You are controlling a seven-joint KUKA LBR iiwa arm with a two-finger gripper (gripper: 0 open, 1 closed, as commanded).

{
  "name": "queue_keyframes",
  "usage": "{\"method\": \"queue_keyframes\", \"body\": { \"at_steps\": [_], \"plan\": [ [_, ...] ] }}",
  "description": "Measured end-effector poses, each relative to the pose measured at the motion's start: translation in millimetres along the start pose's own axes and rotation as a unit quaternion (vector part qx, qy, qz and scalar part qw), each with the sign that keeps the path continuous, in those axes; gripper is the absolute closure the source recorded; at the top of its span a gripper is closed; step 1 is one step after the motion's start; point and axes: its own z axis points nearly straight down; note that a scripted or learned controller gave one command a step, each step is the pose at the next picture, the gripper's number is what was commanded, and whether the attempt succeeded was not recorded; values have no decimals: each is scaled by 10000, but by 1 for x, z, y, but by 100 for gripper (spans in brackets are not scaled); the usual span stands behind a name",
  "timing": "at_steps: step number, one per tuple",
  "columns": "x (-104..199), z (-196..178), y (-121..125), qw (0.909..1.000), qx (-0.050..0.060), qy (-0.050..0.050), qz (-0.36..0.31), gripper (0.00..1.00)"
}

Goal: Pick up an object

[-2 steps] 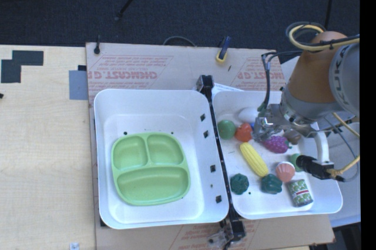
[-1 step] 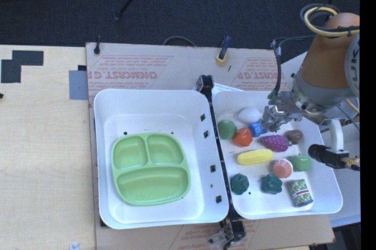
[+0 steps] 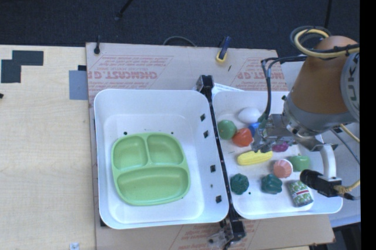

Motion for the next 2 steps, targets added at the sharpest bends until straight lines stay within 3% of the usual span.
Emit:
{"method": "queue_keyframes", "body": {
  "at_steps": [2],
  "plan": [
    [2, 6, -6, 10000, -15, -6, 10, 100]
  ]
}}
